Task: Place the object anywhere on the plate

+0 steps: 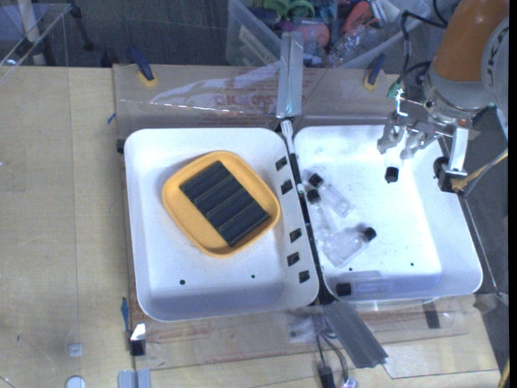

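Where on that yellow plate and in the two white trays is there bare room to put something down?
The yellow plate carries a dark ridged slab, leaving just its rim. The left bin is bare in front of the plate. In the right bin, clear bottles crowd the divider side; the stretch toward the arm's side is bare.

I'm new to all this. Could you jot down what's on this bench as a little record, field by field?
Left bin: holds a yellow plate with a dark ribbed block lying on it
Right bin: two clear bottles with black caps, one near the divider, one lower down
Small black piece: on the right bin's floor, below the gripper
Gripper: above the right bin's top edge, nothing seen between its fingers
Behind the bins: a clear tub of colourful items
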Motion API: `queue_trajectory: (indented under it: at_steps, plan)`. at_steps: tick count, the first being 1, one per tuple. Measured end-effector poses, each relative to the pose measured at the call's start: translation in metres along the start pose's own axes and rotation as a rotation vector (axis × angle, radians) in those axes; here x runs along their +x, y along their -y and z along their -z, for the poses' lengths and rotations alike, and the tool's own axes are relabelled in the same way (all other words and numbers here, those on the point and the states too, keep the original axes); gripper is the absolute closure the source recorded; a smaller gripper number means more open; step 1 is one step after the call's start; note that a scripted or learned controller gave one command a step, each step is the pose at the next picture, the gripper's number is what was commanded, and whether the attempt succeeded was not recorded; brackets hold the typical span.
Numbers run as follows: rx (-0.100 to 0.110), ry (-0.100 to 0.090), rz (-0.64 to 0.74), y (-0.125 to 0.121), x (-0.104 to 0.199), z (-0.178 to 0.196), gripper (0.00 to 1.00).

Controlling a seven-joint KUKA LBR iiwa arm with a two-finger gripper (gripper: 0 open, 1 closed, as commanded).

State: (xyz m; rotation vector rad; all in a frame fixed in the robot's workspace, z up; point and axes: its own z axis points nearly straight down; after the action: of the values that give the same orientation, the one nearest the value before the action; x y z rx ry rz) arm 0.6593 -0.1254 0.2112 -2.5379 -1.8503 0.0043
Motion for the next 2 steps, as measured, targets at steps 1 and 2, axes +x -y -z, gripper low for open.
queue_trajectory:
  at_steps: [1,2]
  plan:
    - [0.000,0.000,0.000,0.000,0.000,0.000,0.00]
    - [0.001,-0.002,0.097,0.024,0.020,0.027,0.00]
